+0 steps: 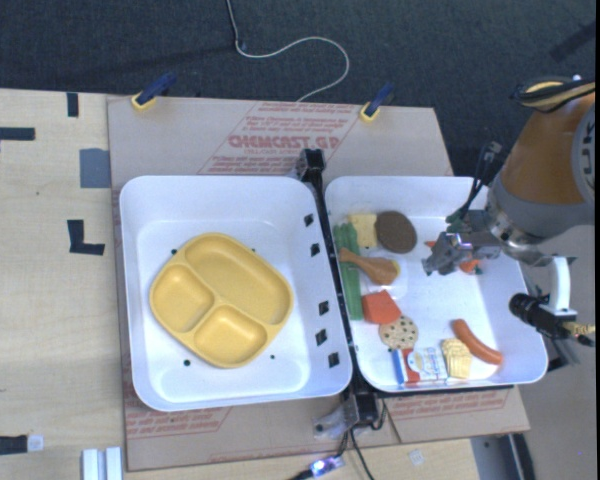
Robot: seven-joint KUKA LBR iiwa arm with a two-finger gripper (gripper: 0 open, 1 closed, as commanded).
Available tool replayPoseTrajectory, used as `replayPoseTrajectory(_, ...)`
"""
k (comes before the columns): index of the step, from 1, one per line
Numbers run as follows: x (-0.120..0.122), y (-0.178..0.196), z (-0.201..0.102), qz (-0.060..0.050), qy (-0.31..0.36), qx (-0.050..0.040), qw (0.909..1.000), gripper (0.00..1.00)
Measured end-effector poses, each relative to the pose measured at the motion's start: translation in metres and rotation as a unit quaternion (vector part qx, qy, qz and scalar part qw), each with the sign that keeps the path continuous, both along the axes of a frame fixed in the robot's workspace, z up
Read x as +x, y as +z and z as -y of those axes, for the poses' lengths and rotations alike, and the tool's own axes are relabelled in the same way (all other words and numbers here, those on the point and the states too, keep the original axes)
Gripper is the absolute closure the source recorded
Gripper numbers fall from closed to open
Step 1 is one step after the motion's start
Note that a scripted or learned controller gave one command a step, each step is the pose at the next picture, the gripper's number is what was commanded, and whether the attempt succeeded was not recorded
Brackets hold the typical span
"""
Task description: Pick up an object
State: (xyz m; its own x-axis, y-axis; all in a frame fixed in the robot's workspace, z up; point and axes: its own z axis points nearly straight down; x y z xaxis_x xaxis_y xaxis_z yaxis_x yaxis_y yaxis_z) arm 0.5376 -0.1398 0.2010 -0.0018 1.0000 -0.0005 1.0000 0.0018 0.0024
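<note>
My tool (450, 253) is hanging over the right bin (500, 368), and I cannot tell its state. The brown patty (396, 232) is lying just left of it (drumstick (370, 265) beyond); the sausage (477, 340) is sitting below.

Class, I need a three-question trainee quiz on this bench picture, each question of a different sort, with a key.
1. True or false: the yellow tray lies in the left bin.
2. Which lies nearest the right bin's front right corner? A the brown patty; B the sausage; C the drumstick.
3. Fill in: the tool hangs over the ___ bin.

Key: 1 true; 2 B; 3 right.
</note>
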Motion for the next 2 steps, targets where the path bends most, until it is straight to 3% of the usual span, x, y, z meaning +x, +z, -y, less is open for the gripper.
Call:
replayPoseTrajectory(1,0.0,0.024,-0.001,-0.001,0.0,0.0003,1.0,1.0)
replayPoseTrajectory(2,-0.027,0.034,-0.046,-0.002,0.001,0.0009,1.0,1.0)
